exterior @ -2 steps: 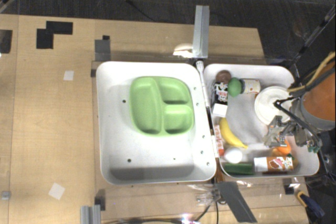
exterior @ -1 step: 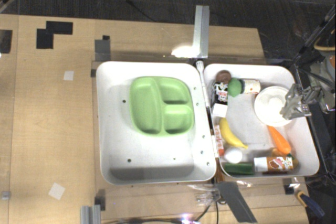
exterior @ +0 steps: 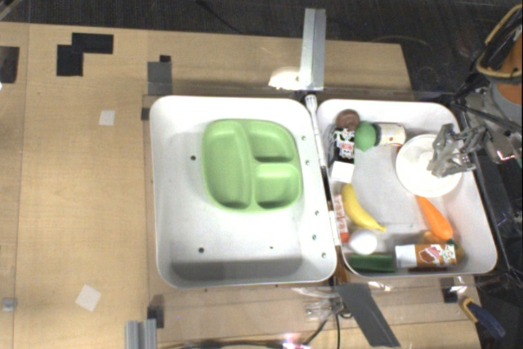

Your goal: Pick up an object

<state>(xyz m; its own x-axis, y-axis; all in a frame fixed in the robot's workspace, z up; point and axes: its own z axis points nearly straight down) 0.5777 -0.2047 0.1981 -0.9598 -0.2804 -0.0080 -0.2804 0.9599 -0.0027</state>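
The counter (exterior: 73,200) carried two shallow white bins side by side.

Left bin (exterior: 176,176): it held one green divided plate (exterior: 249,163), lying flat slightly toward the far edge of the bin, with its two small compartments facing the divider between the bins.

Right bin (exterior: 482,245): it held a mixed group of objects.
- Along the left wall, from the far edge toward the near edge: a small brown object (exterior: 347,118), a black-and-white carton (exterior: 343,145), a yellow banana (exterior: 359,210) lying lengthwise, and a small white round object (exterior: 363,243).
- At the far edge, just right of the brown object: a green ball (exterior: 365,135) touching a light-coloured jar (exterior: 391,133) lying on its side.
- Along the near edge: a dark green object (exterior: 372,263) followed by a sauce bottle (exterior: 429,255) lying on its side with its white cap toward the left.
- Right of centre: a white round dish (exterior: 418,167), with an orange carrot (exterior: 435,217) lying just beyond it toward the near right corner.

The arm (exterior: 507,94) entered over the right edge of the counter. The end effector (exterior: 452,155) was positioned over the right rim of the white round dish. Its fingers appeared set narrow, and no object was visible between them. The other objects lay apart from the end effector.
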